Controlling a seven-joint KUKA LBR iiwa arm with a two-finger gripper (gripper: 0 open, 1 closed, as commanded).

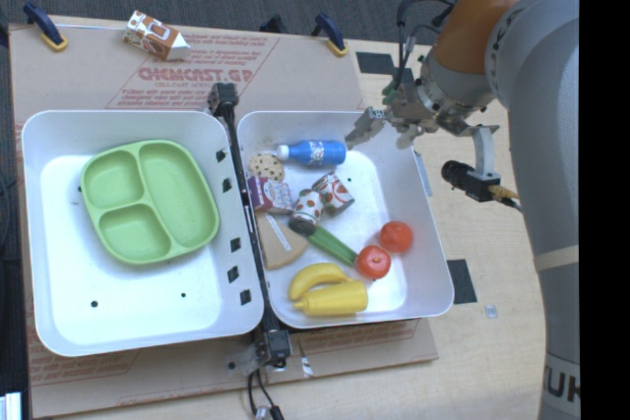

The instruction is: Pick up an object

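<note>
Gripper (382, 123) hovers over the right bin's (433, 241) far rim, finger state unclear, nothing visibly held. Blue bottle (313, 152) lies just left of it; 2 tomatoes (385, 249) and banana (328, 290) nearer the bin's front.

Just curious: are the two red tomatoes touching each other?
Apart. The camera view shows a thin strip of white bin floor between the upper tomato and the lower tomato.
</note>
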